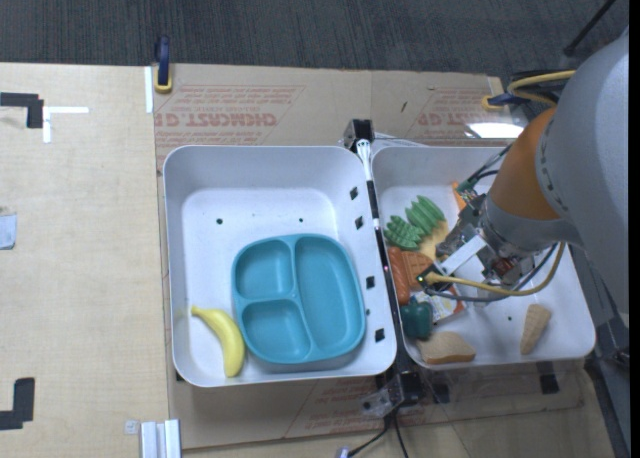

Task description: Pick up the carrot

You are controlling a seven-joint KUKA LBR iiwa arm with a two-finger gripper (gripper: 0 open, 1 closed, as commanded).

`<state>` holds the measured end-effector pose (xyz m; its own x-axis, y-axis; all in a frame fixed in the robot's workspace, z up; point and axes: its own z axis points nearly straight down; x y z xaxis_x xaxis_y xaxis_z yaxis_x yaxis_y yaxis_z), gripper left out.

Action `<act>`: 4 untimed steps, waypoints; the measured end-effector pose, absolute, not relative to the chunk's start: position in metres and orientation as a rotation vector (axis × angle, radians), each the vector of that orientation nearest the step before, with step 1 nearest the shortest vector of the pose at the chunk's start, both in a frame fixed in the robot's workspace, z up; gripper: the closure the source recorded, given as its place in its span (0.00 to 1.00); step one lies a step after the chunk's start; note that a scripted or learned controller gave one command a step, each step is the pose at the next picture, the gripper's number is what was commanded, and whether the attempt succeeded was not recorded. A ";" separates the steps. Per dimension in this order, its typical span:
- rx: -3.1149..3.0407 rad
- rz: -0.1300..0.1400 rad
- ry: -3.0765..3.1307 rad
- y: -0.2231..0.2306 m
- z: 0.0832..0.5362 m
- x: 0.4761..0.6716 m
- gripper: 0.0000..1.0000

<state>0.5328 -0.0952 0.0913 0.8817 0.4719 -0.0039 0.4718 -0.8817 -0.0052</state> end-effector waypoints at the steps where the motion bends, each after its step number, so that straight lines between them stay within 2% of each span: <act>1: -3.113 0.008 -0.411 -0.109 0.091 0.596 0.00; 2: -3.109 0.010 -0.422 -0.116 0.091 0.541 0.00; 3: -3.107 0.014 -0.424 -0.117 0.099 0.542 1.00; 4: -3.107 0.006 -0.453 -0.082 0.204 0.607 1.00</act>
